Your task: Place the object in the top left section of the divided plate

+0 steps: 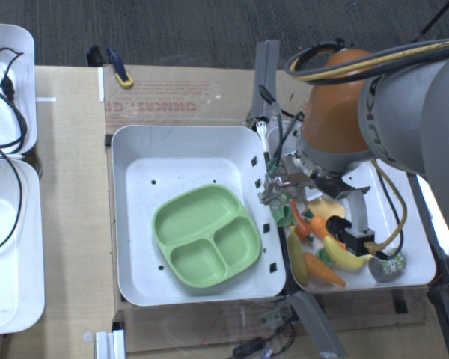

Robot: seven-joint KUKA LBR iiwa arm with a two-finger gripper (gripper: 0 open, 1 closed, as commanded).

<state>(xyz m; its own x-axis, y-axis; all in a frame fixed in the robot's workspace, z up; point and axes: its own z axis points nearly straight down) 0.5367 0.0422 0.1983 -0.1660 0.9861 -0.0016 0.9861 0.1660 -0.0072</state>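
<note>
We count two white bins. Our gripper [288,200] hangs low over the right bin [423,271]; we cannot tell its state. Just beside and below it lie two carrots [323,269], one banana [343,254] and one grey object [387,266]. Well to its left, the left bin [135,200] holds one green divided plate [206,234].

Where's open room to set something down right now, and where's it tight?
Free: all three sections of the green divided plate, plus bare left bin floor behind it. Crowded: the right bin, where banana, carrot and other toys pile under the arm.
</note>
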